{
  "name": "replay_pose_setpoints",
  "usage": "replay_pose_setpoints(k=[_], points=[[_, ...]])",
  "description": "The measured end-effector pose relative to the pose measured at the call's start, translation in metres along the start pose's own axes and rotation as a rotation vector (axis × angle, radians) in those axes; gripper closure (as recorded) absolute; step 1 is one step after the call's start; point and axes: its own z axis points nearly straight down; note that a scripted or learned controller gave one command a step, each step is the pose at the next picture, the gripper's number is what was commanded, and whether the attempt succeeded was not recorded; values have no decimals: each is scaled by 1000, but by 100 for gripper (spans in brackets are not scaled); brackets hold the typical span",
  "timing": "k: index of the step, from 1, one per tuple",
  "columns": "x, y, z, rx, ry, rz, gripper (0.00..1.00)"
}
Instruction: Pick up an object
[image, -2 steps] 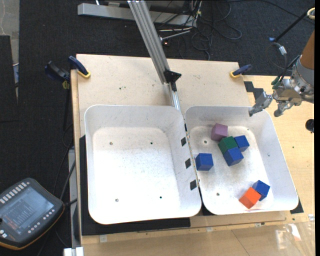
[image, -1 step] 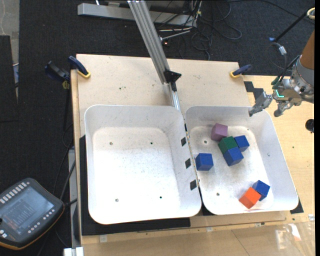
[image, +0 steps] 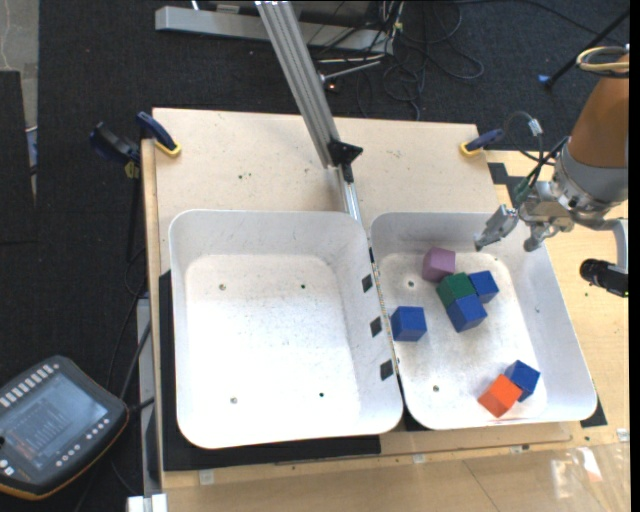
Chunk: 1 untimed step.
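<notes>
Gripper (image: 515, 228) of ours hanging with fingers spread and nothing between them, we see the purple cube (image: 438, 263) just below-left of it, green cube (image: 457, 288) beyond, right bin (image: 560, 330) beneath.

Arm (image: 600, 130): cut off at right edge; green cube (image: 456, 287) partly hidden behind blue cube (image: 466, 311); pendant (image: 45, 425) cropped at left.

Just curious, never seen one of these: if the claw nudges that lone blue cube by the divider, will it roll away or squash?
The lone blue cube has flat faces and sits flat, so it would probably slide, not roll. Its crisp edges suggest it is stiff. With open floor around it, a push from the gripper should move it freely.
</notes>
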Motion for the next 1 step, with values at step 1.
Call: replay_pose_setpoints(k=[1], points=[[-7,1,47,0,-1,4,0]])
